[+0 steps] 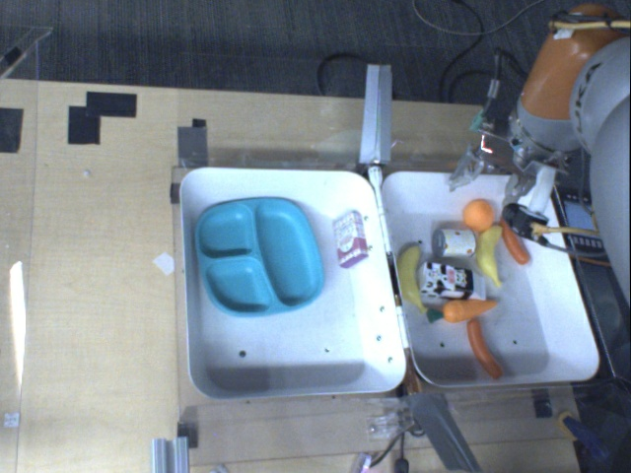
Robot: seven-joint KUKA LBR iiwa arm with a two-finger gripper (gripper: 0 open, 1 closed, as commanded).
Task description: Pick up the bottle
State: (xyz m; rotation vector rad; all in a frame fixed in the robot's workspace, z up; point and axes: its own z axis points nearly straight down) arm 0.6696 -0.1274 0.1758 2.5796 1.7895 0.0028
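While blue divided plate (260,254) sits in L bin (197,363) w/ small carton (350,238) beside it, R bin (572,358) holds bananas, carrots, orange, can; bottle (448,280), cow-print, lies on side mid-pile, touching banana (409,277); gripper (498,166) at bin's far R corner, apart from bottle; finger state can't tell

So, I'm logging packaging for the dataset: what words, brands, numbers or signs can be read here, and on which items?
Nothing can be read.
Small white and purple carton in the left white bin: has print, too blurred.
Black and white patterned bottle in the right white bin: markings too small.
Grey can above it: label too blurred.
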